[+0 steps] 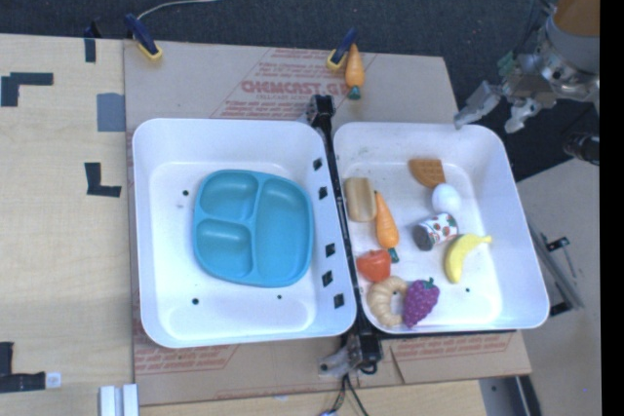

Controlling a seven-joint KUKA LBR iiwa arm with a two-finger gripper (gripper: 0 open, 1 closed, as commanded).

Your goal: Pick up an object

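My gripper (495,112) hangs open just beyond the far right corner of the right bin (507,209), with nothing between its fingers. In that bin lie a tan cracker (426,171), a white egg (446,198), a bread slice (360,199), an orange carrot (386,223), a small can (436,231), a yellow banana (463,253), a red tomato (373,265), a tan pretzel (387,297) and purple grapes (420,300). The cracker and egg lie closest to the gripper.
The left bin (156,209) holds a blue divided plate (253,227). A black divider (330,209) joins the two bins. Behind them on the cardboard, a second small carrot (353,68) lies by a yellow clamp (340,56). Another clamp (143,38) sits at the far left.
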